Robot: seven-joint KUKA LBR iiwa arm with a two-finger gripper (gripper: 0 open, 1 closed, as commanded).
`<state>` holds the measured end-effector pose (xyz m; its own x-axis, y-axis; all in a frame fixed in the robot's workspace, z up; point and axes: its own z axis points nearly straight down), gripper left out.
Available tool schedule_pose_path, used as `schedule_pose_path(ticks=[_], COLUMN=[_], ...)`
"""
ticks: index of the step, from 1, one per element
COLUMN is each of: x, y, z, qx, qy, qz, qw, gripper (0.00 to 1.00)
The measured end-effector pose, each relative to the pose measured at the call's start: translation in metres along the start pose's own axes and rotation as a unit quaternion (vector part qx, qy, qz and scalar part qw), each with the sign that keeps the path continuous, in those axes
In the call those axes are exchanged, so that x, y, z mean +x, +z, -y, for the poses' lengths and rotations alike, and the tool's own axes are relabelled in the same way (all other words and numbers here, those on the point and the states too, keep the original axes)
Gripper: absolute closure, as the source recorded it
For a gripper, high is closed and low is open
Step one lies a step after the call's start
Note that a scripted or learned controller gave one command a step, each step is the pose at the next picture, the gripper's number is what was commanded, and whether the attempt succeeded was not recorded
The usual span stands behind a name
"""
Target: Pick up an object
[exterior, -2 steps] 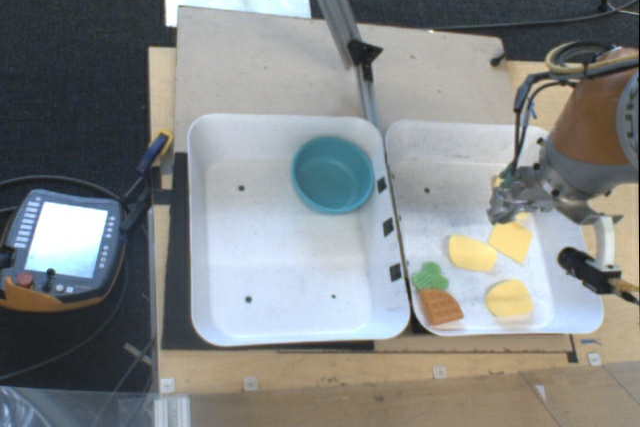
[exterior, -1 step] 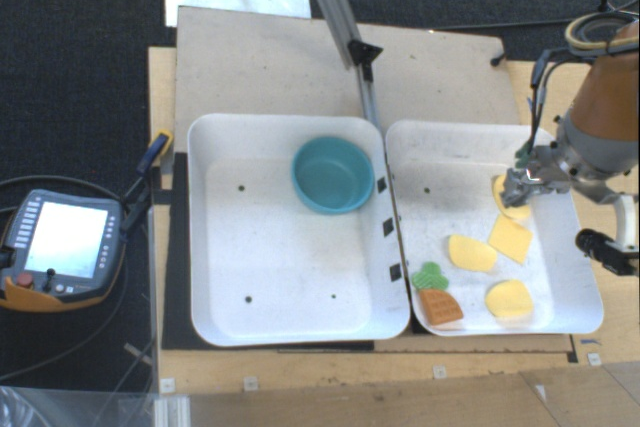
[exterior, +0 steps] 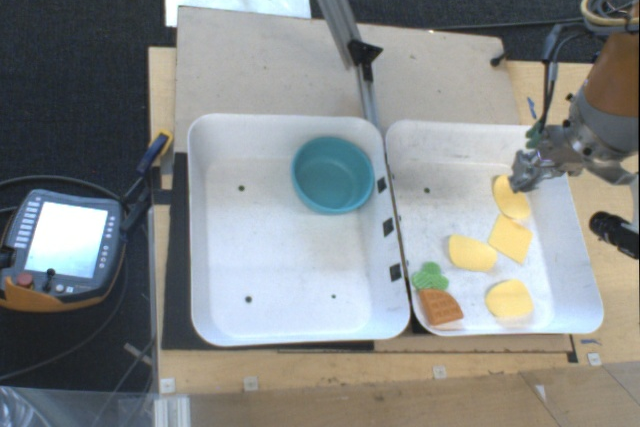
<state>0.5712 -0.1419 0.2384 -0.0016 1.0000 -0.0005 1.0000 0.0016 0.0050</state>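
Note:
My gripper (exterior: 524, 177) hangs over the right bin (exterior: 440, 160), near its far right side, just above a yellow piece (exterior: 513, 204). Whether anything sits between its fingers is hidden from this angle. Three more yellow pieces lie in that bin: one at the middle (exterior: 471, 253), a square one (exterior: 511, 239) beside it, and one near the front edge (exterior: 509, 299). An orange carrot-like toy with a green top (exterior: 436, 299) lies at the bin's front left corner.
A teal bowl (exterior: 333, 174) stands at the back right of the left bin (exterior: 230, 265). A metal pole (exterior: 340, 5) slants across the bench behind the bins. A teach pendant (exterior: 62, 245) lies off the bench at left.

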Motion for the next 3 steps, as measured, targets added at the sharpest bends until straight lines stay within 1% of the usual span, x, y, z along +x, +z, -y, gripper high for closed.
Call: schedule_pose_path(ticks=[1,2,3], x=[0.05,0.101,0.152], y=[0.01,0.003,-0.006], z=[0.015,0.016,0.025], qx=[0.003,0.002,0.002], qy=[-0.001,-0.002,-0.002], qz=[-0.001,-0.001,-0.001], qw=[1.0,1.0,1.0], gripper=[1.0,1.0,1.0])
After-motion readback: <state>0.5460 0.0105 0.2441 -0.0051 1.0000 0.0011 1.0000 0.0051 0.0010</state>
